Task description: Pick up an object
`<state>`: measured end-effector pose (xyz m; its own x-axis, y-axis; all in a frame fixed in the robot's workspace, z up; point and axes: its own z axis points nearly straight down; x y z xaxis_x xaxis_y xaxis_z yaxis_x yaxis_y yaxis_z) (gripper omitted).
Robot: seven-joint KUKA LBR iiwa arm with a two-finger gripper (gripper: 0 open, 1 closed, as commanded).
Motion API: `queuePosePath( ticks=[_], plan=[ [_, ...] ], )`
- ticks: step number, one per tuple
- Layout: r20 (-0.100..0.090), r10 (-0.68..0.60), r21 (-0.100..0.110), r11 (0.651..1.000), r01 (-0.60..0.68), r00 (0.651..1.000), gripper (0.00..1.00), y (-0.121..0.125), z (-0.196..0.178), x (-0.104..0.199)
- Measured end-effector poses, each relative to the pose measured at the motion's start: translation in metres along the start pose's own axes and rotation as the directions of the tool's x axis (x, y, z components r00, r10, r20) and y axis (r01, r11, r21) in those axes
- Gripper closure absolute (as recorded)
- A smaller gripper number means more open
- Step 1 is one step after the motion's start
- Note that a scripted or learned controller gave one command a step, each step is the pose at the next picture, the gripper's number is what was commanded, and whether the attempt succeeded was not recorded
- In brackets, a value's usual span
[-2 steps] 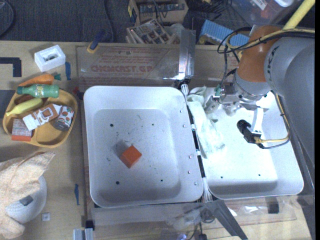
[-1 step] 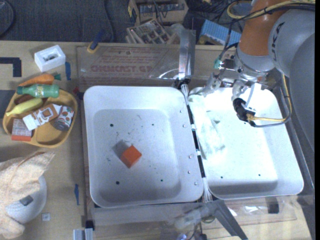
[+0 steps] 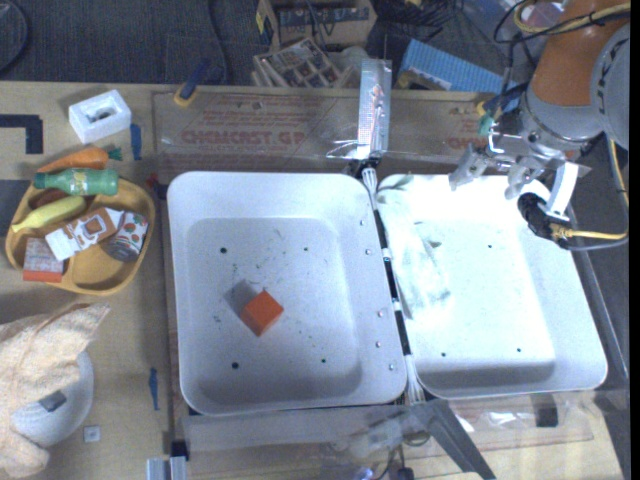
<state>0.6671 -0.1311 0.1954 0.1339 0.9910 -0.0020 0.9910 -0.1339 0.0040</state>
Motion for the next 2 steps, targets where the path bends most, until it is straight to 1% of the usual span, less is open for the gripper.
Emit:
queuePosePath(
  ticks=[1, 2],
  plan=[
    [-0.001, 0.072, 0.006, 0.997, -0.072, 0.997, 0.00, -0.030, 0.022, -0.037],
    [-0.001, 0.203, 0.008, 0.979, -0.203, 0.979, 0.00, -0.072, 0.058, 0.010]
  ],
)
